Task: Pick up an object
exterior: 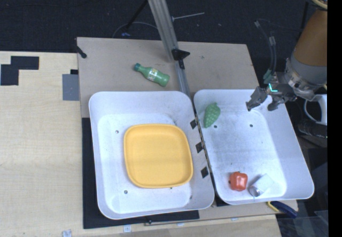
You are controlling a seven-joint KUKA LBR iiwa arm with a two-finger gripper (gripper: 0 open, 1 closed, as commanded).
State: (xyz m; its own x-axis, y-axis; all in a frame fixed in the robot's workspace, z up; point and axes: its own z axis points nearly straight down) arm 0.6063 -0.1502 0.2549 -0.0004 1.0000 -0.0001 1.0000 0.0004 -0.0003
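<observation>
Hovering at the right bin's (299, 177) upper right corner, the gripper (264, 100) has its jaws released, grasping nothing; next it likely must descend onto the green object (211, 115).

Yellow plate (158, 155), green bottle (152, 74) & leaf-like obj (211, 114), red obj (238, 181), white bins (107, 108).

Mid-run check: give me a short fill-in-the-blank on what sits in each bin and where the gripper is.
1. The yellow plate lies in the ____ bin.
2. The green bottle lies on the bench, ____ both bins.
3. The red object lies in the right bin near its ____ edge.
4. The gripper hovers above the right bin's ____ corner.

Missing words: left; outside; front; far right
</observation>
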